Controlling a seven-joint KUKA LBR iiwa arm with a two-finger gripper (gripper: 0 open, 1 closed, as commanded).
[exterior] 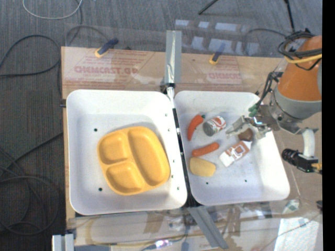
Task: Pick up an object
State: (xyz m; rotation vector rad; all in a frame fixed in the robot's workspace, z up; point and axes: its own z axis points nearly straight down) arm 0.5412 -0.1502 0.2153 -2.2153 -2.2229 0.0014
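Note:
My gripper (247, 127) hangs low over the right bin (272, 184), near its right wall. Just under it lies a small brown object (245, 135); I cannot tell whether it is gripped or just resting on the bin floor. A white and red carton (235, 153) lies right below that. To the left are a small can (214, 125) on its side, an orange-red pepper (194, 125), an orange sausage-shaped piece (205, 149) and a yellow lump (202, 167).
The left bin (84, 114) holds a yellow compartment tray (133, 159). A metal divider (171, 61) runs between the bins at the back. The arm's grey and orange wrist (299, 88) stands over the right bin's far right edge. Cables lie on the floor to the left.

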